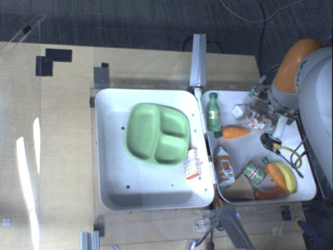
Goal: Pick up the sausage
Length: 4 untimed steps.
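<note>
The arm (317,82) entered from the right edge, its broad grey body filling the upper right corner. The orange band (292,66) sat above the wrist, curved and tilted toward the left. Below it the wrist narrowed into a cluster of metal fittings and cabling, pointing left and downward. The gripper (255,120) hung at the arm's far end, low, in the upper part of the right side. A black cable (283,149) looped beneath the arm's body.
</note>
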Motion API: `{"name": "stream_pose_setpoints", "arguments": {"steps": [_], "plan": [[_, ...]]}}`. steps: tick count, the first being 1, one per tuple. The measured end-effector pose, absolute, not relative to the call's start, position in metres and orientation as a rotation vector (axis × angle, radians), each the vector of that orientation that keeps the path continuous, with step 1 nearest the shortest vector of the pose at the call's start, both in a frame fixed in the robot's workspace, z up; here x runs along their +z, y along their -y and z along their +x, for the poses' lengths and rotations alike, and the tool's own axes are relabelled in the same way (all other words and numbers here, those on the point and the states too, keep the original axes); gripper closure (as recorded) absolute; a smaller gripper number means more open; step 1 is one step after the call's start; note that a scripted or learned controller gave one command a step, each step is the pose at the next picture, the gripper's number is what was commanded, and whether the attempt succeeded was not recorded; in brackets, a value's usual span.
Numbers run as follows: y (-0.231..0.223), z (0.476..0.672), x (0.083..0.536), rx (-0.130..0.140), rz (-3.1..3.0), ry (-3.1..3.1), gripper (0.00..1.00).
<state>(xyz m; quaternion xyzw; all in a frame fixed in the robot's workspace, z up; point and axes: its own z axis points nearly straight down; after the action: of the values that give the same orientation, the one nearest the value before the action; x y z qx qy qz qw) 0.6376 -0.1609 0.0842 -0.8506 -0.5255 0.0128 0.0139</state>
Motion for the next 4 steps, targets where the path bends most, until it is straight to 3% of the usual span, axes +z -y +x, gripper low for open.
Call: {"name": "stream_pose_setpoints", "arguments": {"steps": [1, 3, 4], "plan": [[0.152, 0.638, 0.120, -0.006, -2.662, 1.676, 0.00], [0.137, 0.641, 0.095, -0.004, -2.631, 1.736, 0.00], [0.108, 0.651, 0.094, 0.029, -2.589, 1.779, 0.00]]}}
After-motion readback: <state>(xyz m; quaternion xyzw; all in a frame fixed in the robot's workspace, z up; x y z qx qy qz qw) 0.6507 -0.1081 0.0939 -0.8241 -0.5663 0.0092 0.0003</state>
